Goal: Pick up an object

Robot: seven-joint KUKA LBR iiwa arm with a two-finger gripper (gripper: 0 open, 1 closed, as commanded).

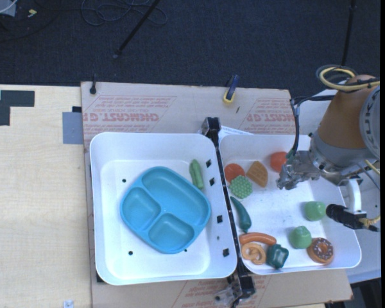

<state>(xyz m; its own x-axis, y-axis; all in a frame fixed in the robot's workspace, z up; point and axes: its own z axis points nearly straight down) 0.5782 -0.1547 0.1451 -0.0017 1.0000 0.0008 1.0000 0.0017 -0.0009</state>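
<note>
Camera view. Two white bins sit side by side on the bench. Left bin holds a blue divided plate with three compartments, roughly central. A green pod-shaped item lies at the plate's 1 o'clock, just beside its rim and near the divider between the bins.

Right bin carries the loose toy food. Along its left side: an orange-red round piece, a tan waffle-like wedge beside it at 3 o'clock, and a green textured ball just below the two. A dark green long vegetable lies below the ball, tilted. At the bin's 7 o'clock: an orange hot-dog shape, a pretzel-like curl touching it, and a dark green pepper beside the curl. A green round piece and a chocolate doughnut sit at 5 o'clock; another green piece lies toward 3 o'clock.

The arm comes in from 3 o'clock. Gripper hangs over the upper middle of the right bin; a red round item lies just at its 11 o'clock. Cannot tell whether the pincer is open or closed, and nothing is visibly between it.
</note>
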